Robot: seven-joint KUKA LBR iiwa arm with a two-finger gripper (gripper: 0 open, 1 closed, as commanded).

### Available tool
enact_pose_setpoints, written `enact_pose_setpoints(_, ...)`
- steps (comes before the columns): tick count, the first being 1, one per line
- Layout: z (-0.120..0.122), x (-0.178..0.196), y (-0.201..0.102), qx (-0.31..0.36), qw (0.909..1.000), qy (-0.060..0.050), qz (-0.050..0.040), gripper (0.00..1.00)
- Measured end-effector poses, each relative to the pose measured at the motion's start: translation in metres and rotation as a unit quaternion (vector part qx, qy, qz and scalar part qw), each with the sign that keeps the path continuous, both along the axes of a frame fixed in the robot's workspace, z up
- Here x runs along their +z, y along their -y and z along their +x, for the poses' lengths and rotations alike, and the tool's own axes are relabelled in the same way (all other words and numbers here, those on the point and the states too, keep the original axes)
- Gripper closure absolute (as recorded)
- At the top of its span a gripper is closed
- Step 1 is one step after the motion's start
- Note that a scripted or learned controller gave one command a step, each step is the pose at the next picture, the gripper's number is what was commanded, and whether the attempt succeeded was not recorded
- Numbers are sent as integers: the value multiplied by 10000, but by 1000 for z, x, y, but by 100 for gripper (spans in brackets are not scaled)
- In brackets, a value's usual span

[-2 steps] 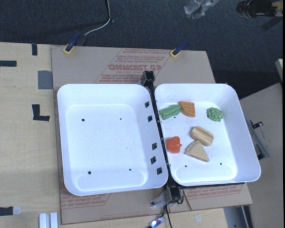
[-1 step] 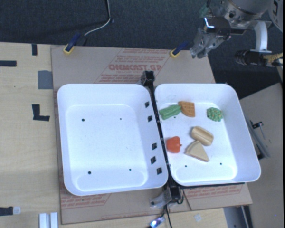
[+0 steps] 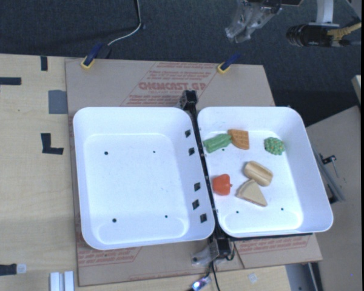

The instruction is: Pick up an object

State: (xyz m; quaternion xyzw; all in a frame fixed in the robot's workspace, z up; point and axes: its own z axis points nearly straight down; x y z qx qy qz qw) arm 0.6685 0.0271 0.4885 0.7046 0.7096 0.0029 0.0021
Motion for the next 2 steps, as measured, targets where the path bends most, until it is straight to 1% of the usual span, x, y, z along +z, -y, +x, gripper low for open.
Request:
enact_pose_setpoints(1, 0, 49, -74, 6, 10000, -9, 3, 100)
enact_pose_setpoints(2, -4, 46, 114, -112, 9999, -43, -36, 100)
